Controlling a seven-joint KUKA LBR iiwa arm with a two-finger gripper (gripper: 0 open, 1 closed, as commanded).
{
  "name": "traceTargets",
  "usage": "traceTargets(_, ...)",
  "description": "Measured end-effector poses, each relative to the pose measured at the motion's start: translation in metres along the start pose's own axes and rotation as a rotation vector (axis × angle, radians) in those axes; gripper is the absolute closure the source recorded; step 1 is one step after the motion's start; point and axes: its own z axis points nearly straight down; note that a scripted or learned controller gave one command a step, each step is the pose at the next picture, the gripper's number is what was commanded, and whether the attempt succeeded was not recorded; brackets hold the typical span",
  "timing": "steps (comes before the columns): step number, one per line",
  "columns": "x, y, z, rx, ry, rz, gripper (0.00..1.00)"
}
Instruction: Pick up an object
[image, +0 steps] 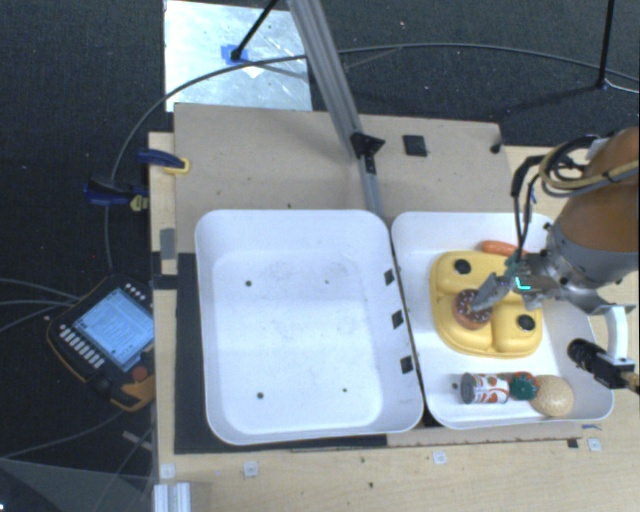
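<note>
**Gripper low over yellow toy in right bin**

Gripper (494, 292) down at the yellow moulded toy (487, 303) in the right bin (420, 300), tip just beside a brown-red round piece (467, 307) seated on top of it. Spread or pressed together: impossible to tell at this slant, and nothing seen pinched.

Probably light, hollow, stiff plastic; glossy, so likely slippery. Too broad and rounded to span whole; better taken at a rim or at a raised edge. Round piece smaller and easier to close on, though perhaps loose in its hollow.

Hard to make out: contact between tip and toy, hidden under the wrist. Orange item (497, 247) half-hidden behind the toy. Small can (485, 388) and beige egg-shaped thing (552, 396) near the front wall, well apart from the gripper.
</note>
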Motion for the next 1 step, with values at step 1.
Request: traceTargets(1,0.0,0.0006,-0.0008,-0.002,0.0,0.0,0.0)
